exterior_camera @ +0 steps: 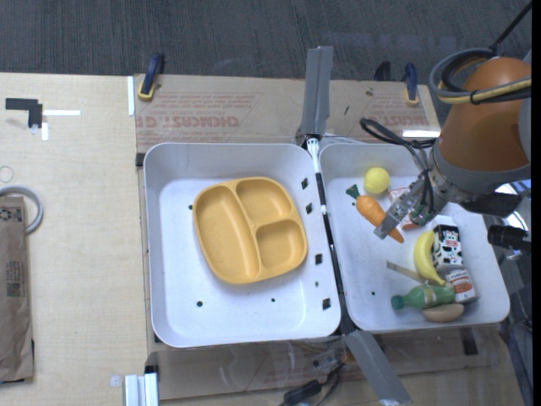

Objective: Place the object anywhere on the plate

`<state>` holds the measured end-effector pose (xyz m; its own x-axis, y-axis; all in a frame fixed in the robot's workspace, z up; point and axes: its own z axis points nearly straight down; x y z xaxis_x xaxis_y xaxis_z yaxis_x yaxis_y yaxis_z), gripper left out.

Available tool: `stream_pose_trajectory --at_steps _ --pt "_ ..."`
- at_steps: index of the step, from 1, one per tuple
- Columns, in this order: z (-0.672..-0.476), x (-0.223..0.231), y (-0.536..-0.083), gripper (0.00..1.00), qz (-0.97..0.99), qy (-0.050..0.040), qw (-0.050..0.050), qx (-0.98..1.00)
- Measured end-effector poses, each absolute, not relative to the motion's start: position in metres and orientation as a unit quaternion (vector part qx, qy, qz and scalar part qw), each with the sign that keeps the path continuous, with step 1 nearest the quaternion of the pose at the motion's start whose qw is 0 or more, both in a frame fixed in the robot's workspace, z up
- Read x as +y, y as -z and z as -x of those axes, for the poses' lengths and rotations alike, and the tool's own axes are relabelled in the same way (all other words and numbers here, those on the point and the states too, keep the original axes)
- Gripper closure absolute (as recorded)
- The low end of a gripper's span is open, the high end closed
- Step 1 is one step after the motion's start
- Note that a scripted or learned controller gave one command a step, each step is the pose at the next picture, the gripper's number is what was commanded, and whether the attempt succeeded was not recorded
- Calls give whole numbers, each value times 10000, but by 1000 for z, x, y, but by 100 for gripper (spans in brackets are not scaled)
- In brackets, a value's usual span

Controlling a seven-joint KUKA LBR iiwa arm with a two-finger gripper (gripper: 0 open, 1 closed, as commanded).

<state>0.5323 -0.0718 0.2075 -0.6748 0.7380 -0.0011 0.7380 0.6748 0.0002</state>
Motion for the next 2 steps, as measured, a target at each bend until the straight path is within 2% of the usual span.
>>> stream_pose_trajectory --at_steps 1,2 --pt "-558 23 -191 100 -4105 7 1 9118" --pt "-558 23 -191 0 -4106 7 2 9118"
